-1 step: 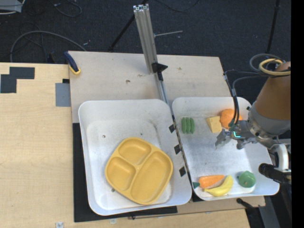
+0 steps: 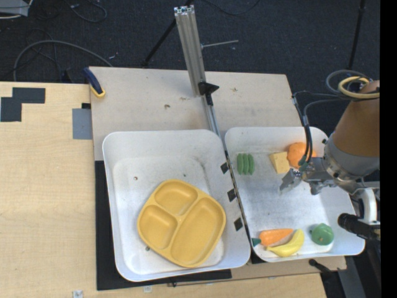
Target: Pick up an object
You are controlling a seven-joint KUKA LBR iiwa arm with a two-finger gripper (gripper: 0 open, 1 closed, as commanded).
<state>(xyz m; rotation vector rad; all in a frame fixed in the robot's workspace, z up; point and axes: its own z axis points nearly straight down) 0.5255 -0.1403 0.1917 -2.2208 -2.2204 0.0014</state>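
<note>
Gripper (image 2: 302,183) jaws spread, nothing between them, hovering in the right bin (image 2: 273,219) beside the cheese block (image 2: 280,162). No pick yet; descent, close and lift all remain.

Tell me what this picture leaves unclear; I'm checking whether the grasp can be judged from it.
- pincer, camera view: too small and blurred to tell its state, or whether it touches anything.
- orange ball, camera view: partly covered by the cable and arm.
- carrot, camera view: one side hidden under the banana.
- arm, camera view: cut off at the right.
</note>
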